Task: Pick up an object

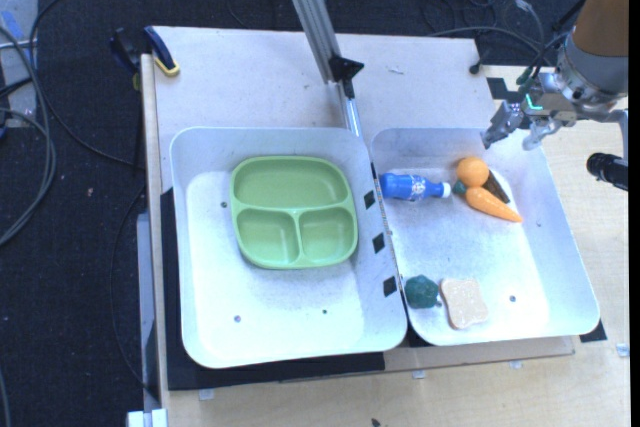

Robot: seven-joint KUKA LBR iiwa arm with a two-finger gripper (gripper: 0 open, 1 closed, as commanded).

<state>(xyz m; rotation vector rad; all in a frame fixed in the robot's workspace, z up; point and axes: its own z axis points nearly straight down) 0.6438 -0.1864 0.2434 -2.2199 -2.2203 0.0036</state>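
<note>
A: Where is the gripper [517,131] at this moment?

B: It hangs over the upper right corner of the right bin [560,245], at the end of the arm [600,35] that reaches in from the right; the fingers [498,132] look spread apart, and nothing sits between them.

A: So nothing is picked up yet?

B: As far as I can judge, no; every object lies on the bin floor; the whole grasp is yet to be done.

A: What could it take?

B: Nearest is the carrot [492,203], lying on a slant just below the gripper, with the orange ball [473,172] touching its upper end; the blue bottle [412,186] lies on its side just beside them, toward the divider; the green lump [422,291] and the tan sponge [465,303] sit together near the lower edge, well apart from the gripper.

A: And the left bin [200,305]?

B: It holds a green tray [295,211] with three compartments, far from the gripper; I would guess the program goes for the carrot or ball; it must descend, close and lift.
</note>
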